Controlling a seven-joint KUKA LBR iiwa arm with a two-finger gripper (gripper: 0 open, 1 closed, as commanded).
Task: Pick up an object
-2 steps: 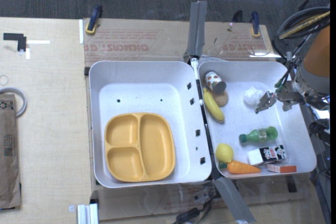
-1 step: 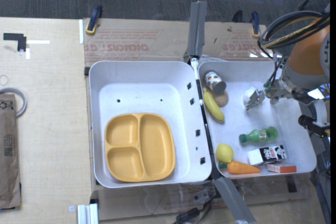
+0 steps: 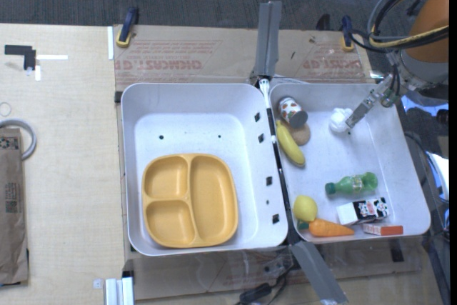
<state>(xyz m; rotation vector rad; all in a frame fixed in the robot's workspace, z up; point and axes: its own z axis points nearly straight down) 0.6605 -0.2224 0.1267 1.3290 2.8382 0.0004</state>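
Grey metal fingers reach down at a slant from the upper right into the right white bin (image 3: 418, 175), and the gripper (image 3: 348, 125) ends at a small white crumpled object (image 3: 339, 119) lying near that bin's back wall. The fingertips meet the object's right edge; whether they are spread or pressed together cannot be made out, nor whether the object sits between them. Above the wrist the orange band of the arm (image 3: 428, 25) shows at the top right corner, with black cables looping over it.

Taking the white crumpled object as landmark: to its left, apart from it, lies a small tipped can with a red and white label (image 3: 290, 111), resting against a brown round object (image 3: 300, 135). Below and left of it a yellow banana (image 3: 290, 143) lies along the bin's left wall. Well below it lies a green plastic bottle (image 3: 351, 184) on its side. Further down, near the bin's front edge, sit a yellow lemon (image 3: 305, 208), an orange carrot (image 3: 330, 228), a small white carton with black markings (image 3: 363, 211) and a flat red and white packet (image 3: 383, 230). None of these touches the fingers.

Far to the landmark's left, the left white bin (image 3: 136, 153) holds a yellow three-compartment plate (image 3: 191, 198).
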